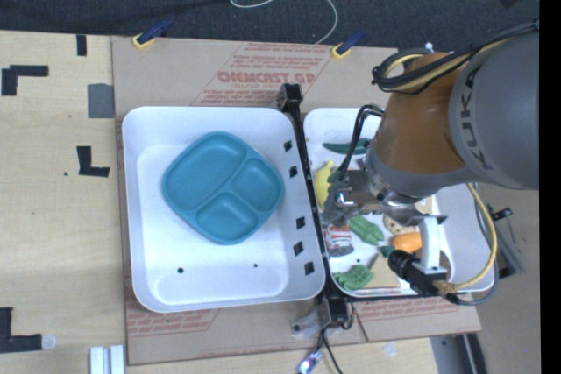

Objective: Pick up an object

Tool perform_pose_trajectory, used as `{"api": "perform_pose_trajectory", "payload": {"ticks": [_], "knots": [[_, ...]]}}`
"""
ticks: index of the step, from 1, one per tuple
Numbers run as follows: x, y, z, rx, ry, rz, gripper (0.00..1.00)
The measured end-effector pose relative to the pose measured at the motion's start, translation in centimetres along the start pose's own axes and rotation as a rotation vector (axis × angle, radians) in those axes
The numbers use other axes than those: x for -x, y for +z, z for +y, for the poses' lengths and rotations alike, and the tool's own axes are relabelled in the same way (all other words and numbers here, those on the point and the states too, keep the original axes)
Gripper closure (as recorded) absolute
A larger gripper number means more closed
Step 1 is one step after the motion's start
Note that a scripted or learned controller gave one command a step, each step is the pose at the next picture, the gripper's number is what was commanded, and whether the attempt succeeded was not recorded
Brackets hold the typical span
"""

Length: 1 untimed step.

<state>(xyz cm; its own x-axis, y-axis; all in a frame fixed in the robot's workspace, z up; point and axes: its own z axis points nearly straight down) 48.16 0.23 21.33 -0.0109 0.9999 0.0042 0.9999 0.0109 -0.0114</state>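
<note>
A: Arm [456, 123] is in over the right bin [465, 263], wrist low above the clutter.

B: Jaws?

A: Can't tell. The jaws [344, 199] sit under the wrist body, near the bin's left wall, too hidden to read.

B: Holding anything?

A: Nothing visible between them. Candidates lie in the right bin: yellow piece [323, 179] against the left wall just beside the jaws, green piece [368, 232] just below them, another green one [356, 278] at the near edge, orange bit [406, 239] beside the arm's black fitting.

B: Left bin?

A: Left bin [149, 215] has a blue divided plate [223, 187], three compartments, lying flat in the middle, rotated cornerwise. Well apart from the arm.

B: Worktop?

A: Both bins side by side on a brown cardboard sheet [254, 74] on the worktop [53, 232]. White cable [289, 0] loops across the dark floor behind.
</note>
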Motion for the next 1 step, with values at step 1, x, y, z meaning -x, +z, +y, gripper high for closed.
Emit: {"api": "perform_pose_trajectory", "payload": {"ticks": [1], "knots": [[-6.01, 3.16, 3.7, 0.008, 0.004, -0.003, 1.0]]}}
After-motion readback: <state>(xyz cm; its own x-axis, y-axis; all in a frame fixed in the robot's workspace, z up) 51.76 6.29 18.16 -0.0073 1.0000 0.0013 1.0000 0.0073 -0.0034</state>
